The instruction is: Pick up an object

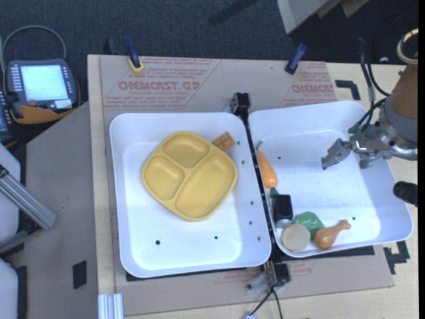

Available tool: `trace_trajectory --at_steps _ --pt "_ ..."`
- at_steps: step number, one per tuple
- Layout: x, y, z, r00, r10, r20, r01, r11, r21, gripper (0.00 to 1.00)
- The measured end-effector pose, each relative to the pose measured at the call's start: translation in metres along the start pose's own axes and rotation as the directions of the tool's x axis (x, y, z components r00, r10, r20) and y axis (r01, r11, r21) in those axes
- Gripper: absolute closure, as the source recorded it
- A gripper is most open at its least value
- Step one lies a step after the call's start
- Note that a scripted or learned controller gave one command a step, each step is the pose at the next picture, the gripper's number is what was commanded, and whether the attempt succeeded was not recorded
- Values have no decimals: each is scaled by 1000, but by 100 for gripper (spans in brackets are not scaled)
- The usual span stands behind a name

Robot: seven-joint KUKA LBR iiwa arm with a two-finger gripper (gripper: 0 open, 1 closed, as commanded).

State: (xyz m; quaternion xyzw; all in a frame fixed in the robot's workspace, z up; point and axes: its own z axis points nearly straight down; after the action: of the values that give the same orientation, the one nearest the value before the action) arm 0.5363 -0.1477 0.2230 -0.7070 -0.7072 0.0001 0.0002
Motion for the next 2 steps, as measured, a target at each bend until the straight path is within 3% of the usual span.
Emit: trace_trajectory --at_steps 2 --pt "12 3 118 1000 1 -2 -1 1000 6 0"
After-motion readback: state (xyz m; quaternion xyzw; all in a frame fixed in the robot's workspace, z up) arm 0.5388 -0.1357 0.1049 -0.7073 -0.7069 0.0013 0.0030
